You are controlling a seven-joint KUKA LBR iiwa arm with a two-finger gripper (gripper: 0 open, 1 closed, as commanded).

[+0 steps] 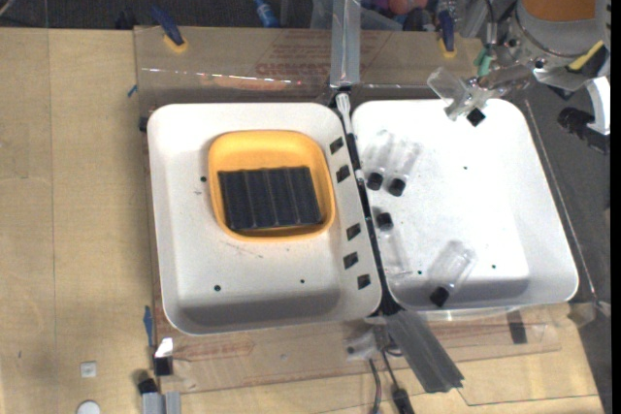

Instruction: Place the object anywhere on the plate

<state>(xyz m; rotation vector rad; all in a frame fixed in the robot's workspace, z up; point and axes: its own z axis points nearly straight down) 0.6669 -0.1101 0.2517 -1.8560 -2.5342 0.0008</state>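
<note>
Clear bottle (456, 92) with black cap pinched in hand (477, 92) above right bin (543, 208).

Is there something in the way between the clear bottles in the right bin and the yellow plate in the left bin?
Yes: the raised divider where the two bins meet, running between the clear bottles and the yellow plate. A bottle must be lifted over it. Nothing else visible blocks that path.

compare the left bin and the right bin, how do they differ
The left bin holds a yellow plate with a dark ridged block on it; the right bin holds clear vials with black caps, lying loose. The claw hangs over the right bin's far edge, well away from the left bin. Both are shallow, white and rounded at the corners.
</note>
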